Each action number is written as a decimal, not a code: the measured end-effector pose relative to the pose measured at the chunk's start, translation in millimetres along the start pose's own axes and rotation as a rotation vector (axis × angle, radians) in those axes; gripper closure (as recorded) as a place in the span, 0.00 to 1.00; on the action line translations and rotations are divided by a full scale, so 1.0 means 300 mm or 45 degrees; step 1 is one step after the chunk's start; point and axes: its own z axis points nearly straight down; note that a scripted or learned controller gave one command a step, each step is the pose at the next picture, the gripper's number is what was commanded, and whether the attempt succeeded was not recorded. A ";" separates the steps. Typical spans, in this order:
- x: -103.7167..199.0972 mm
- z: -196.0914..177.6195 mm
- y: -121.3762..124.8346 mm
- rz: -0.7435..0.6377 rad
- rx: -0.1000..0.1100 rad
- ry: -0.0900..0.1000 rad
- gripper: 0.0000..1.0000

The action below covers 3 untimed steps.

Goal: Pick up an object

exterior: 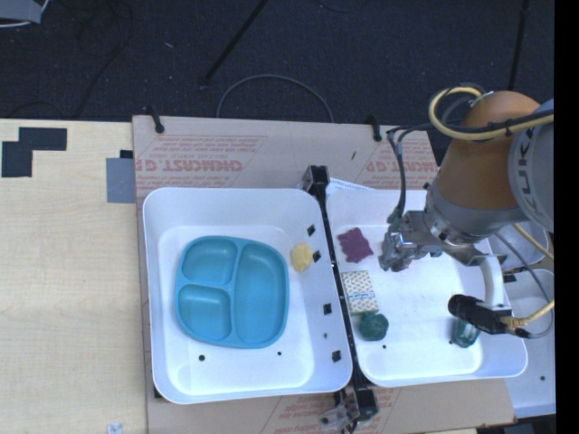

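The right bin (425, 360) holds a purple flat piece (354, 243), a patterned cream block (360, 290), a dark green ball (373, 325) and a small teal object (465, 334) near the bin's right side. My gripper (395, 253) hangs over the right bin's middle, just right of the purple piece and above the bin floor. Nothing shows between its fingers. The orange-banded arm (484, 165) reaches in from the right. In the left bin (172, 215) a small yellow object (301, 258) lies next to a blue divided plate (233, 290).
A black divider clip strip (331, 278) runs between the two bins. Cables and a black part (479, 313) of the arm hang over the right bin's right side. Cardboard (235, 152) lies under the bins, with a wooden bench (63, 278) to the left.
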 end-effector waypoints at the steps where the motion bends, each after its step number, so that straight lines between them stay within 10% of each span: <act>1: 0.191 0.026 -0.028 0.001 0.001 -0.001 1.00; 3: 0.542 0.012 -0.046 0.002 0.002 -0.002 1.00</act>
